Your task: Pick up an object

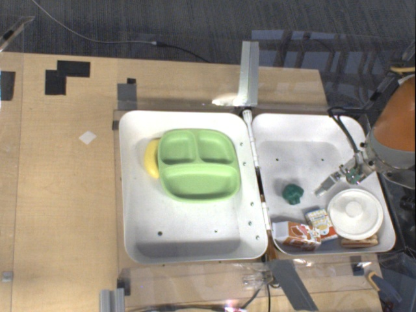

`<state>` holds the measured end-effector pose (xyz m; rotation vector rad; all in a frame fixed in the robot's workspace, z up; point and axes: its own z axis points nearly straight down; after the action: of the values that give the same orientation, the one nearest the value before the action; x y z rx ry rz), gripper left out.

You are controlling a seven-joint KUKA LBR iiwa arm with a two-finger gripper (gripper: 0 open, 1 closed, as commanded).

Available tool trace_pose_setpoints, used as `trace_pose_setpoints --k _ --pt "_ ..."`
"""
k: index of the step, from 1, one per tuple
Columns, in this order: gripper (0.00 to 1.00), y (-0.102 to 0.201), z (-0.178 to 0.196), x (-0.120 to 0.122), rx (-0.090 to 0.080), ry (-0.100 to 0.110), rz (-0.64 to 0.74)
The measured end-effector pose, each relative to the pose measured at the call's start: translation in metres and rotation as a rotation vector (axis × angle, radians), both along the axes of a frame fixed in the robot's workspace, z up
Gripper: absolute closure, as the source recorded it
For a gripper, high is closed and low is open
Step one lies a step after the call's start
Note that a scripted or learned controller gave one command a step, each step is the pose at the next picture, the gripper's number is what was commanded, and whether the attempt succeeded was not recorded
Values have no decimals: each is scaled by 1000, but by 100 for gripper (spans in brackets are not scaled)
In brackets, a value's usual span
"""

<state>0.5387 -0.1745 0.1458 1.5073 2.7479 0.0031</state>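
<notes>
Green object [293,193] lies in the right bin [292,132], the arm's empty, parted gripper [328,183] slanting down just beside it

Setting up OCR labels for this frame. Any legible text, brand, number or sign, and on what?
None can be read.
Small carton in the right bin: coloured print, too blurred to read.
Brown packet beside it: markings too small to read.
Black squares on the bench: plain patches, no characters.
Green divided plate, green lump, white bowl: no print visible.
</notes>
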Motion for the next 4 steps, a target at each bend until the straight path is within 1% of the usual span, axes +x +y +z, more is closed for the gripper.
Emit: trace_pose_setpoints --k 1,2,3,4 --pt "0 -26 -50 31 0 1 -7" --pt "0 41 10 49 1 -1 41" --pt "0 78 -57 23 1 -5 51" --pt "0 83 -56 -22 2 -9 -140"
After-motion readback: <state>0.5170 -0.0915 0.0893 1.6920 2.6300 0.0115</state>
